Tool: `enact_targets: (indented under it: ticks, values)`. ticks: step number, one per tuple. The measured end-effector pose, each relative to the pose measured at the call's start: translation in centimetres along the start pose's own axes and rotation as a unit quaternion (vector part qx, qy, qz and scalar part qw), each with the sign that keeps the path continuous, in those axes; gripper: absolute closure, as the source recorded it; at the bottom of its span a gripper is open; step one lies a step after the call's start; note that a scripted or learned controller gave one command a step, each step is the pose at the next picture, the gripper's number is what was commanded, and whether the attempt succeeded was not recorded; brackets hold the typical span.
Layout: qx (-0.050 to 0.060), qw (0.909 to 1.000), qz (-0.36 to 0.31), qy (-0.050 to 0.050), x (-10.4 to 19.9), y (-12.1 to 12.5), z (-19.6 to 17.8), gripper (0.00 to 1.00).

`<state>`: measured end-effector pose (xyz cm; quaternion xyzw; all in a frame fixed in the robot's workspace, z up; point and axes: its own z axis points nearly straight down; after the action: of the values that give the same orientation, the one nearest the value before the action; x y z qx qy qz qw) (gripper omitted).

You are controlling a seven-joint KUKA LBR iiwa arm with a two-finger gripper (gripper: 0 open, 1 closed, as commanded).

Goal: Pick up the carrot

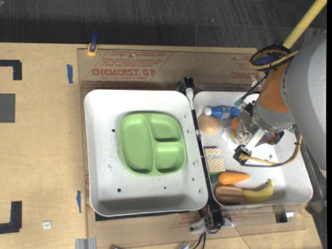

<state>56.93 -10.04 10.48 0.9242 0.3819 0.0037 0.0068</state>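
Viewing the right bin (305,183), I find the carrot (233,178) lying near its lower edge, just beside the banana (259,192). The gripper (241,135) hangs over the bin's middle, apart from the carrot; I cannot tell its state.

Beyond my tan bench (41,154), dark carpet (155,9) fills the frame's top; black tape marks (17,69) sit along the left edge.
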Motion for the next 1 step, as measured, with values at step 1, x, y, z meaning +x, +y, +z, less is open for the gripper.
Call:
enact_targets:
  ticks: [1]
  values:
    - [0.009,0.9999,0.013,0.002,6.49,-10.57,-8.28,1.0]
